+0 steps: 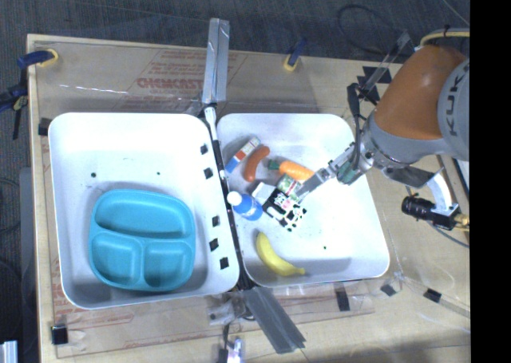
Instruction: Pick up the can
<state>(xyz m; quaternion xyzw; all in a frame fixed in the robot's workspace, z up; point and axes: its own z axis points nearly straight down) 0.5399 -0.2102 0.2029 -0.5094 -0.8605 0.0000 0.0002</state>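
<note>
A small can (240, 155) with a blue, white and red label lies on its side at the upper left of the right bin (359, 226). My gripper (292, 191) reaches in from the right and sits low in the bin's middle, right over a black box with white marks (283, 207). It is to the right of and below the can, apart from it. An orange-red sausage-shaped piece (254, 164) and a carrot (292, 168) lie between the can and the gripper.
A blue bottle (246, 207) rests by the divider and a banana (277, 257) lies near the bin's front wall. The left bin (72, 146) holds a blue compartment tray (144, 239). The arm's wrist (351, 166) hangs over the right bin's right side.
</note>
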